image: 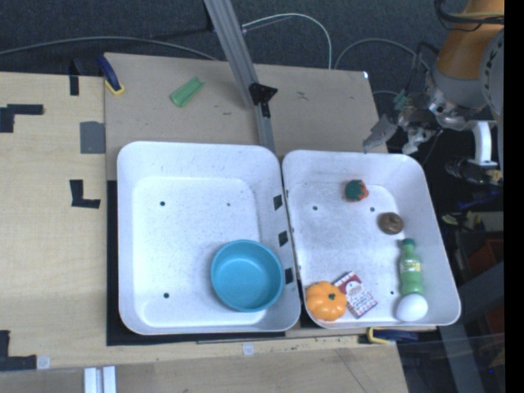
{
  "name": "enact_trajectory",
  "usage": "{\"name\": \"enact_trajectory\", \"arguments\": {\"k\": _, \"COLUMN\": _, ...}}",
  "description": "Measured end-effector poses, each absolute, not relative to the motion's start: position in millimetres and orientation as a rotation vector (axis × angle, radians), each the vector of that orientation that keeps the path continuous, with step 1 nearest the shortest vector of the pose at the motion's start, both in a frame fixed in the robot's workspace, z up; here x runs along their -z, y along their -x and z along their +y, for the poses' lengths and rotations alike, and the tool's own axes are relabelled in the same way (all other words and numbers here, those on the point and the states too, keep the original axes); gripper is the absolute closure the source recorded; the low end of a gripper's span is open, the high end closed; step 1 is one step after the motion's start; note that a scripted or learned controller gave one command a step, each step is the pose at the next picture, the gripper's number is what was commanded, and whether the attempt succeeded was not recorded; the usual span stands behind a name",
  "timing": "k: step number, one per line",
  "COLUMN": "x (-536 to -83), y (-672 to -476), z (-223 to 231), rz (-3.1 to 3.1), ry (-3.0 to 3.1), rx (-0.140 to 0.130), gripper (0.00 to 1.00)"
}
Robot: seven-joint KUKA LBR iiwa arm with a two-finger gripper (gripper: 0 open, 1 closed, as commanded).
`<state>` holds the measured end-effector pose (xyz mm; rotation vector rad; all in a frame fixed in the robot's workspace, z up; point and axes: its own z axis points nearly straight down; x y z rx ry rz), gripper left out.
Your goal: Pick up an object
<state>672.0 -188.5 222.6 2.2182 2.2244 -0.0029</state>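
Gripper (391, 135) sits off right bin's (426, 188) far rim; fingers' state unclear. Items crowd near edge: pumpkin (327, 300), bottle (410, 268), egg (412, 307). Centre open.

The arm (479, 51) is a rounded grey body with a broad orange band (479, 2) wrapping its upper segment, and a thin dark cable loops over the top of that band. Below the orange the casing turns pale grey and smooth, narrowing to a darker wrist cluttered with small fittings, a touch of green wiring and a white bracket just behind the gripper (383, 136). The gripper itself is a dull grey metal piece, angular and tapering to a point, much slimmer than the bulky links behind it.
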Motion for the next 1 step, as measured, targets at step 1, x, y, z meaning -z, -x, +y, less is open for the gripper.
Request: {"name": "enact_trajectory", "arguments": {"k": 1, "x": -222.6, "y": -672.0, "z": -188.6, "rz": 2.224, "ry": -2.219, "rx": 0.004, "gripper": 0.00}}
